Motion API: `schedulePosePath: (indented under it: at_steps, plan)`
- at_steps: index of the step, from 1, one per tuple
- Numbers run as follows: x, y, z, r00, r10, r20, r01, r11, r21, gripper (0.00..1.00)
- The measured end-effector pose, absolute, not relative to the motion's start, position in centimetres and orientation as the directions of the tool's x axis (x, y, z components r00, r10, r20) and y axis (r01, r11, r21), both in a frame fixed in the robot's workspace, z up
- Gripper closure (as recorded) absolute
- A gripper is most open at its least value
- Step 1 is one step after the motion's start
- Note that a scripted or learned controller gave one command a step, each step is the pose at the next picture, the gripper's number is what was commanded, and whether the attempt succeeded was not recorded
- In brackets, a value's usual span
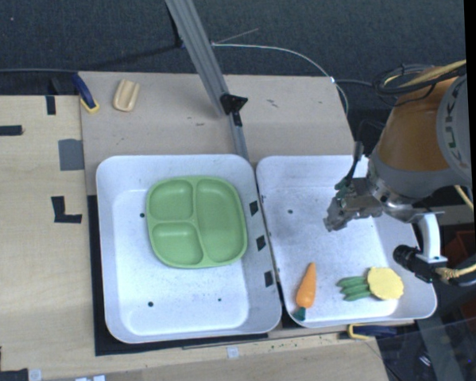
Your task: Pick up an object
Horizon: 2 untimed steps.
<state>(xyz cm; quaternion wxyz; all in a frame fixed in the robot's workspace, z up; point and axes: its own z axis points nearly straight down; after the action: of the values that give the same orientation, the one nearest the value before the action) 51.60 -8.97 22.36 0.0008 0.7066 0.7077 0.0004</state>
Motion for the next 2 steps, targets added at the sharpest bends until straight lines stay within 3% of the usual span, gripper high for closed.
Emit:
schedulePosePath:
  at_steps: [1, 2]
  plan:
    - [54.8, -3.6, 22.4, -0.007, 1.0, 0.002, 1.0, 0.007, 0.0, 1.0]
    - [56.7, 1.4, 21.3, -0.007, 1.0, 0.001, 1.0, 0.007, -0.002, 1.0]
